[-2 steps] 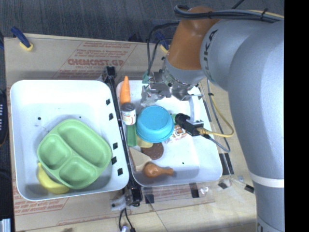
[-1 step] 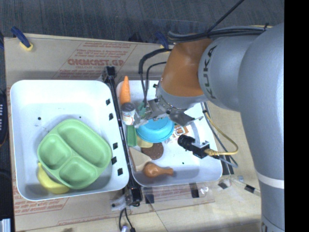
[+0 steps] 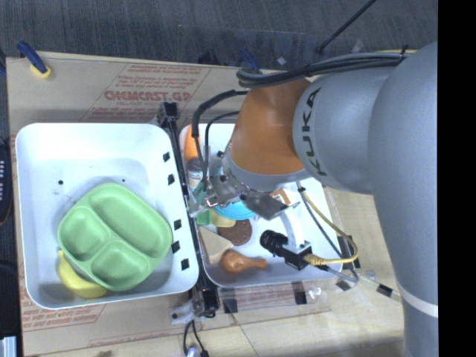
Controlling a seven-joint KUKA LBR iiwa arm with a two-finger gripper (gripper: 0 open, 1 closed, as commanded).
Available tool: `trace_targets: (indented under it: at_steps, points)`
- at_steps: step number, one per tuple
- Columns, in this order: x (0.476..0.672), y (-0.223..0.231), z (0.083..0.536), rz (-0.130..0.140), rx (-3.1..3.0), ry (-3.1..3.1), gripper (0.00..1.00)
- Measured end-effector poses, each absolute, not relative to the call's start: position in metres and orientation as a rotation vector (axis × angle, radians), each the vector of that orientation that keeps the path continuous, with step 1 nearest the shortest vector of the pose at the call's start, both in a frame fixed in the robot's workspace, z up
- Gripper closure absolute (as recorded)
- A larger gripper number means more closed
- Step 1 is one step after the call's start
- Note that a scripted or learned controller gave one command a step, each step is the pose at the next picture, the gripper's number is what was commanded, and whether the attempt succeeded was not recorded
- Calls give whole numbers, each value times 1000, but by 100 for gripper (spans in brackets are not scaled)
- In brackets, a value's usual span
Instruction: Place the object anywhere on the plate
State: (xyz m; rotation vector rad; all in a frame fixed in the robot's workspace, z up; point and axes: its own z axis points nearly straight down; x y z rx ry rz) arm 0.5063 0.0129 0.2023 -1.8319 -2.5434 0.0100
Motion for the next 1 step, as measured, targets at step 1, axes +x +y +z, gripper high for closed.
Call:
trace_targets:
  at_steps: [1]
  points:
    - [506, 11, 202, 11, -1837, -2541, 0]
